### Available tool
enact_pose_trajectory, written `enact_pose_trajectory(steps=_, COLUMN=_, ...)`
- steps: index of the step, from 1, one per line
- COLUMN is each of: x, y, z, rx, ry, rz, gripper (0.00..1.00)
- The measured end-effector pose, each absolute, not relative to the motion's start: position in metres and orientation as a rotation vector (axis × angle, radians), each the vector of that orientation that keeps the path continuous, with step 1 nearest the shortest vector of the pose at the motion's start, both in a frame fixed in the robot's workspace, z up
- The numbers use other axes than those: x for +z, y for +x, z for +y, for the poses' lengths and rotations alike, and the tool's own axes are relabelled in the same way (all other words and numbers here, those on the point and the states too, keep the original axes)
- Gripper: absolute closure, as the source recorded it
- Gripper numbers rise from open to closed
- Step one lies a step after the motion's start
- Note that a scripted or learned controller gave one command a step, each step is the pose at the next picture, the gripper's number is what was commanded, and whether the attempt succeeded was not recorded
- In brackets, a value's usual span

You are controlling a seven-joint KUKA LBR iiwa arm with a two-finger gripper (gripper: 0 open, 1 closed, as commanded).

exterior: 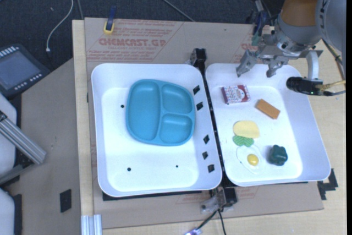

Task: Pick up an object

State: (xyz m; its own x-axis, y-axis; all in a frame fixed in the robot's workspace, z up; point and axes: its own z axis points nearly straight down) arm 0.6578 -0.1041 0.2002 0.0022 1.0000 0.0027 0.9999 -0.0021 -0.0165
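Note:
My gripper (257, 68) hangs over the far edge of the right bin (311, 135), fingers spread open with nothing between them. Just in front of it lies a small red and white packet (235, 94). To the right of the packet rests an orange block (268, 109). Nearer the front sit a yellow chip-like piece (246, 129) on a green leaf (242, 141), a toy fried egg (251, 159) and a dark green pepper (278, 155).
The left bin (110, 162) holds a blue divided plate (160, 112). A black divider with clips (204, 113) runs between the bins. Cables and a cardboard sheet (137, 36) lie beyond the bins. A black fitting (302, 85) juts out by the right bin's far right rim.

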Motion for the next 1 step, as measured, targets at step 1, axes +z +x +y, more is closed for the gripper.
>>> enact_pose_trajectory(steps=1, x=0.2099, y=0.6608, z=-0.1038, rx=0.000, ry=-2.220, rz=-2.221, gripper=0.00)
